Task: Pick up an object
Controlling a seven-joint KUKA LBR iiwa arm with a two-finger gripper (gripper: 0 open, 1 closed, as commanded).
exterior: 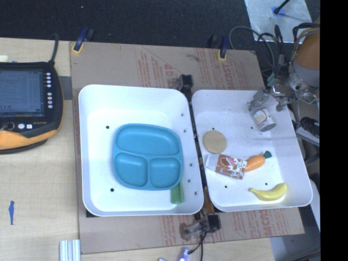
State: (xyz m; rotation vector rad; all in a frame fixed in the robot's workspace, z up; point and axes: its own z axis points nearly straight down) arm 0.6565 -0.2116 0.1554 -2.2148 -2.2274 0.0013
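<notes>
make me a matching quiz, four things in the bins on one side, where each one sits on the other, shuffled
Things:
1. blue tray
2. banana
3. can
4. green block

Places:
A. right bin, near edge
B. left bin, middle
C. left bin, by the tray's near right corner
D. right bin, far side, under the end effector

Pairs: 1-B, 2-A, 3-D, 4-C

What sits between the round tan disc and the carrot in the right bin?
In the camera view, a small printed packet lies between the disc and the carrot, touching the carrot's tip.
</notes>
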